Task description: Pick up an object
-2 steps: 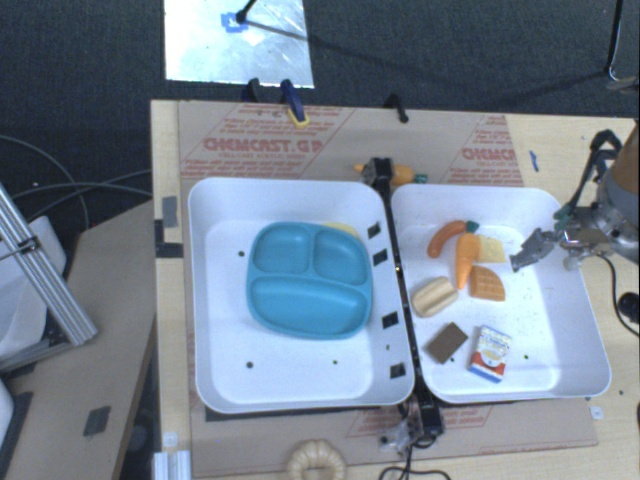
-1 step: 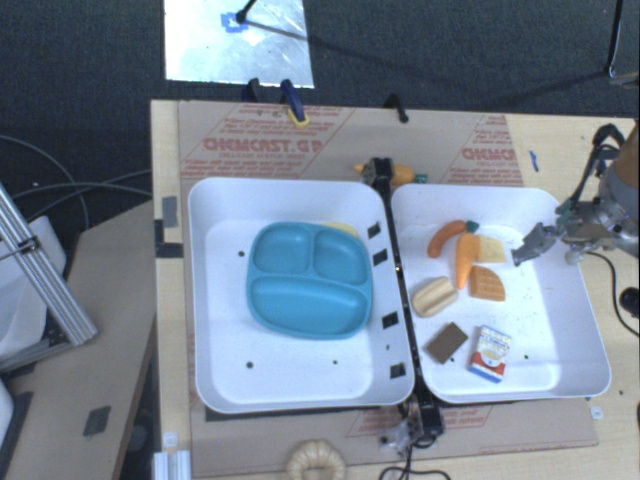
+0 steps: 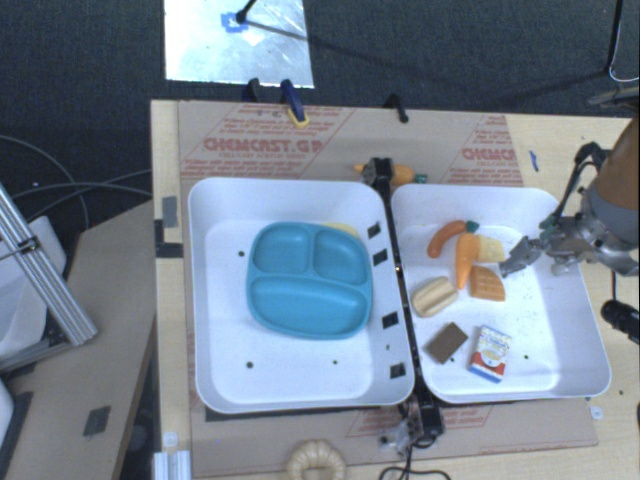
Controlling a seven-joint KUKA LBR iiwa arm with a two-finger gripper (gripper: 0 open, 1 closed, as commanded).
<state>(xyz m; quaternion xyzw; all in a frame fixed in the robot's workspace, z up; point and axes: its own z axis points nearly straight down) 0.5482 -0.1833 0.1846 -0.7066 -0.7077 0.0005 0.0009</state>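
Arm point(image 3: 620, 193) comes in over the right bin's point(image 3: 575, 368) far right edge. Gripper point(image 3: 522, 258) hangs over the right bin, just right of the orange wedge point(image 3: 488, 285). Dark fingertip point(image 3: 515, 261) points toward the wedge. Jaws: can't tell whether apart or together at this angle, and nothing visibly sits between them.

Pickable objects are all in the right bin, referenced to the wedge:
- carrot point(image 3: 467, 259): touching the wedge on its left, lying roughly upright in view
- hot dog sausage point(image 3: 447, 238): up-left of the wedge, tilted, just beside the carrot top
- pale yellow piece point(image 3: 490, 250): directly above the wedge, between carrot and fingertip
- bread roll point(image 3: 434, 296): left of the wedge, slightly lower, apart from it
- brown square point(image 3: 447, 343): below-left of the wedge
- small red and white carton point(image 3: 490, 353): directly below the wedge, just right of the brown square

Left bin point(image 3: 215, 368), well left of the wedge, holds a blue divided plate point(image 3: 310, 278), lying flat; a pale yellow sliver shows at its upper right rim. Both bins sit on a cardboard sheet point(image 3: 260, 138) on the tabletop point(image 3: 165, 168).
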